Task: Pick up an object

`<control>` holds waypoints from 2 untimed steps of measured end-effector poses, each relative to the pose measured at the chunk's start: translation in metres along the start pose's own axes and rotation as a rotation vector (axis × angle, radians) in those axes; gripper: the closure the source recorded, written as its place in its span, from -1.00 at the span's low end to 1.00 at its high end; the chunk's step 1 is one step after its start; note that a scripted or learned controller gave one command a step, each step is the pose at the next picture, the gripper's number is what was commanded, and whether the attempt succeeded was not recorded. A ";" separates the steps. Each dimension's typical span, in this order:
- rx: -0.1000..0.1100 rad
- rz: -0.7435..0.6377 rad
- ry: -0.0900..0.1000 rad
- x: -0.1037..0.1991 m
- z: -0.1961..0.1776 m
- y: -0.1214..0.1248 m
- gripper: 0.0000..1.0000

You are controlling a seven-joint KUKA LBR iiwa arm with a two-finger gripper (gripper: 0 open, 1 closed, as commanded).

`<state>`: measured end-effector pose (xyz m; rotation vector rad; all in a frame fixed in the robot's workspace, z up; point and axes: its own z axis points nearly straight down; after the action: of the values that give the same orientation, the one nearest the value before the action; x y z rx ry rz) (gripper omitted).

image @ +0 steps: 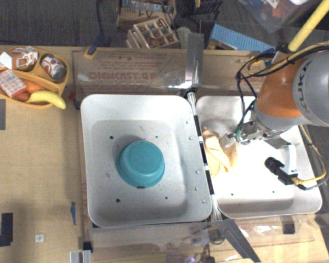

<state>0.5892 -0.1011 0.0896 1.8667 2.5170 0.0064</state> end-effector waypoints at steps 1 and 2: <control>-0.005 0.006 -0.001 -0.003 -0.011 0.000 1.00; -0.005 0.006 -0.002 -0.003 -0.011 0.000 -1.00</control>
<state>0.5902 -0.1041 0.1011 1.8720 2.5078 0.0107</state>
